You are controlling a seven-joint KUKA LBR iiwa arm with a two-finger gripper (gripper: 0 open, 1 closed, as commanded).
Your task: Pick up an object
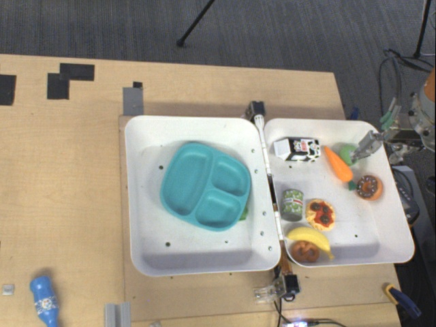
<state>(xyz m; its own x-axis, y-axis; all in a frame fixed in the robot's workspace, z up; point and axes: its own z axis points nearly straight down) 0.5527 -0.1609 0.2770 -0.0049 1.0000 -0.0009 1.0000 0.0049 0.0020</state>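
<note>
Two shallow white bins sit side by side on a wooden bench, seen from above at a slant. The left bin (pixel 146 182) holds a teal divided plate (pixel 206 185), lying flat near its middle. The right bin (pixel 392 230) holds several small things. A black and white carton (pixel 297 149) lies at the far left. Just right of it lies an orange carrot (pixel 338 164), with a green piece (pixel 346 152) touching its far side. A chocolate doughnut (pixel 368 187) lies near the right wall. A green can (pixel 293 204) stands toward the left wall, a small pizza (pixel 321 213) just beside it. A banana (pixel 310 238) lies at the near edge, above a brown round object (pixel 306 252). The gripper (pixel 364 146) reaches in from the right, low over the right bin's far right corner, near the green piece. Whether it holds anything cannot be told. A blue bottle (pixel 44 300) lies on the bench at near left.
</note>
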